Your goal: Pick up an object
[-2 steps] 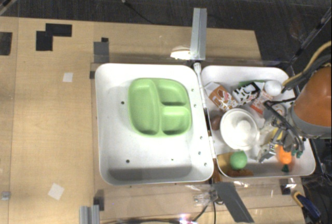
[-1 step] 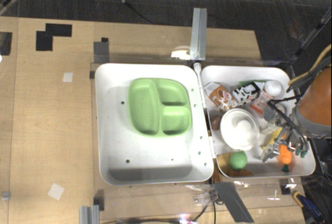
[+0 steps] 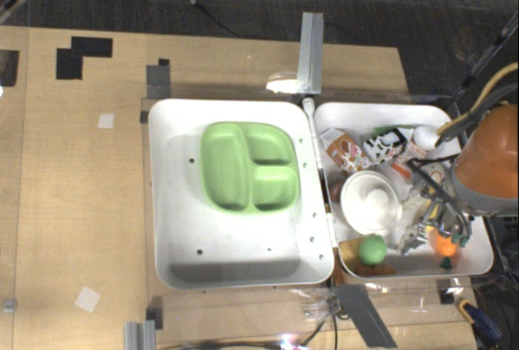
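Note:
The right bin [image 3: 480, 262] holds a jumble of objects. A white bowl [image 3: 369, 201] sits near its middle, with a green ball [image 3: 372, 249] just in front of it. A brown-and-white packet [image 3: 345, 151] and a black-and-white patterned item [image 3: 386, 144] lie toward the back. A small orange object [image 3: 444, 245] rests at the front right. My gripper [image 3: 422, 223] hangs low over the bin's right side, between the bowl and the orange object. Wires and the wrist blur its tip. The orange band [image 3: 491, 154] of the arm is above it.
The left bin [image 3: 174, 259] holds a green divided plate [image 3: 247, 166] upside up near its middle. A metal post [image 3: 311, 53] stands behind the wall between the bins. A white round piece [image 3: 425, 135] lies at the right bin's back corner.

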